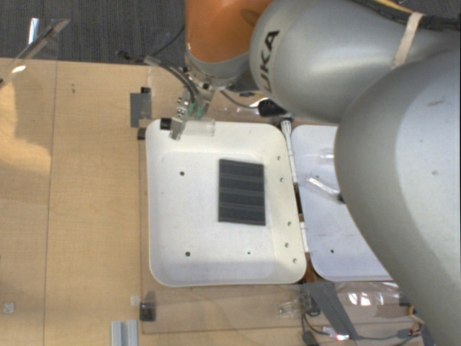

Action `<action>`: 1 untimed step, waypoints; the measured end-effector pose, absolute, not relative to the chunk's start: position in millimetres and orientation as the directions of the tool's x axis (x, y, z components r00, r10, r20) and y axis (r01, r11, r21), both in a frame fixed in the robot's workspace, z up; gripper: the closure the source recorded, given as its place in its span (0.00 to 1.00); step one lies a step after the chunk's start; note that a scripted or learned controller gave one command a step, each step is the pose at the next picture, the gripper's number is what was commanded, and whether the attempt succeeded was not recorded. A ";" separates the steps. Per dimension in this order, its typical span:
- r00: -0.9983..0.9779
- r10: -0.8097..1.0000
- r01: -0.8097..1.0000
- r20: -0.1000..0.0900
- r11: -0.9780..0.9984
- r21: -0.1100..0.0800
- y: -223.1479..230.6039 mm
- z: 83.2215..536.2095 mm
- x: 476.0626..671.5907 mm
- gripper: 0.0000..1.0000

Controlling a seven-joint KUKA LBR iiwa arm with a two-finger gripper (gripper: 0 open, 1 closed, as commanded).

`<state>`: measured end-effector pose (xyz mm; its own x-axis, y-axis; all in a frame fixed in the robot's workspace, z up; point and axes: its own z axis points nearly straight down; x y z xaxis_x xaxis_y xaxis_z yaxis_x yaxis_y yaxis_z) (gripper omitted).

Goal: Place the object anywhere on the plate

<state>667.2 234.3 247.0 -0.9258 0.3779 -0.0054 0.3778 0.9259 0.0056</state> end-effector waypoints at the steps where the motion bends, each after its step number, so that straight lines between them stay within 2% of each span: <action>1: -0.807 0.591 0.591 -0.005 0.807 0.008 234.5 98.0 660.2 1.00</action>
